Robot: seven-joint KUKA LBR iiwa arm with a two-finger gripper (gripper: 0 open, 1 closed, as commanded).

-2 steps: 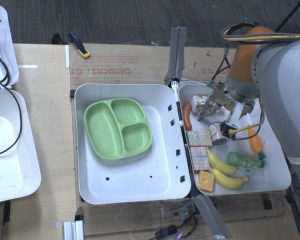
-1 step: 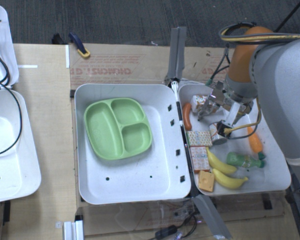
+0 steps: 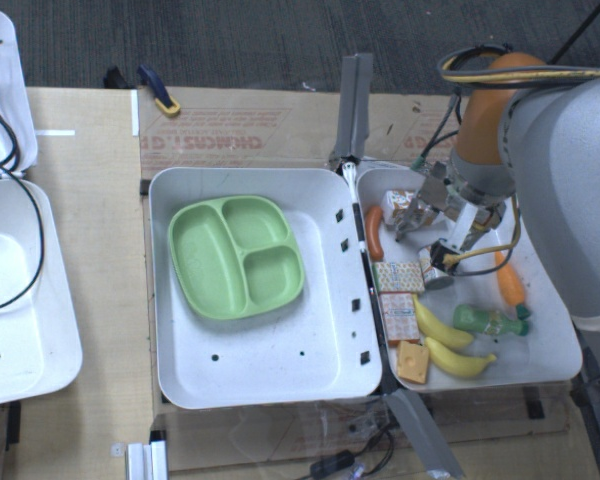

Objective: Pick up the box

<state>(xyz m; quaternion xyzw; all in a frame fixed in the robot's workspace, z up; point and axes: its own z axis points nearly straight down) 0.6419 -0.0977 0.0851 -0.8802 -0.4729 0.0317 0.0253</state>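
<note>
In the right bin, a small patterned box lies flat near the left wall. A second reddish box lies just below it. A small red-and-white packet sits at the bin's upper left. My gripper hangs low over the upper part of this bin, right beside the packet and just above the patterned box. The gripper body hides what lies directly under it, and I see nothing clearly held.
The right bin also holds a red sausage, two bananas, an orange block, a green bottle and a carrot. A green divided plate lies in the left bin. A metal divider stands between the bins.
</note>
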